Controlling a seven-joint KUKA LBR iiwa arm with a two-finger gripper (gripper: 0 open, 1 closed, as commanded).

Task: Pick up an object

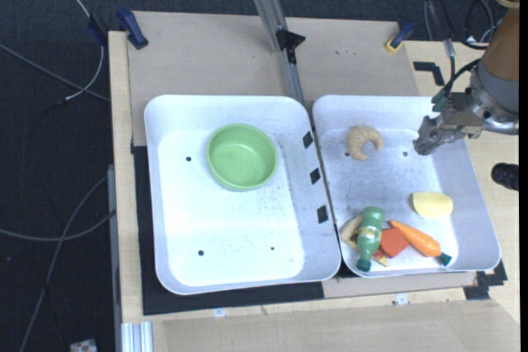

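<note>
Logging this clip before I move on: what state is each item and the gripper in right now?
green bowl: upright, in the left bin, nothing in it.
croissant: lying loose in the right bin, near its far side.
yellow piece: lying loose, apart from the pile.
carrot: lying in the near-corner pile.
green bottle: on its side in that pile.
gripper: over the right bin's far right edge, nothing visibly held.

A light wooden bench [223,53] carries two shallow white bins side by side on a black mat [148,293]. The left bin [173,260] and the right bin [478,235] touch along their inner edges. Blue clamps [130,27] grip the bench's far corners, and a metal rail [272,4] crosses its far edge.
</note>
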